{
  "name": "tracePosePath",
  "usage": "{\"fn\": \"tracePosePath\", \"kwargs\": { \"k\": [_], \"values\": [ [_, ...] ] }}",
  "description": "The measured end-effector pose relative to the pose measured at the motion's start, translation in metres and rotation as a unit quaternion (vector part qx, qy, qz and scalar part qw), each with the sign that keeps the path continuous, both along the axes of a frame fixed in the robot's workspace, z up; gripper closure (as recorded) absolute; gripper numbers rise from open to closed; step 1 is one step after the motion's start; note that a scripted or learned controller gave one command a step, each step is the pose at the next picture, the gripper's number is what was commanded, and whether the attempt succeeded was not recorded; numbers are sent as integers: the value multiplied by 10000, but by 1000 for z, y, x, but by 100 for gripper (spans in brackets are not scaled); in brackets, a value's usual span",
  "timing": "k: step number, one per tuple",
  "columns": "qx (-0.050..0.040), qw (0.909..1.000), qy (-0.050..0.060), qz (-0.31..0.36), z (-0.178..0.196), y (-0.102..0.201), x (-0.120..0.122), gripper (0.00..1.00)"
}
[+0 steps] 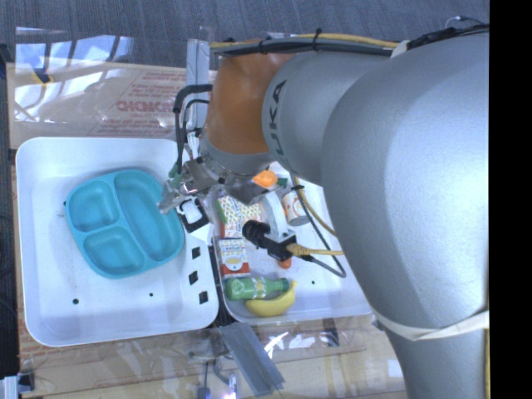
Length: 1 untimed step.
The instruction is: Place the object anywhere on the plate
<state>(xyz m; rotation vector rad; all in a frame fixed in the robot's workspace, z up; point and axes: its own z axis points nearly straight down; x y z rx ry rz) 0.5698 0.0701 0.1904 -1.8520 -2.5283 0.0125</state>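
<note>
the tool (184, 191) hangs at the right rim of the blue three-compartment plate (123, 223), in the left bin (41, 306). whether it grips anything, i cannot tell. candidate objects, a banana (270, 303) and a green bottle (253, 288), lie right of the plate, in the other bin.

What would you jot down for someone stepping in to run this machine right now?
Claw: low over the divide between the two bins, by the plate's right edge; I cannot tell if it grips anything.
Blue three-compartment plate: in the left bin, nothing on it.
Right bin: banana, green bottle, small carton, orange piece, partly hidden by the arm.
Done: nothing placed.
Left: get one object onto the plate.
</note>
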Motion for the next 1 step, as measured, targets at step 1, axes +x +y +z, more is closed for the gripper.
{"fn": "tracePosePath", "kwargs": {
  "k": [1],
  "values": [
    [0, 10000, -2, -1, 0, 0, 0, 0]
  ]
}}
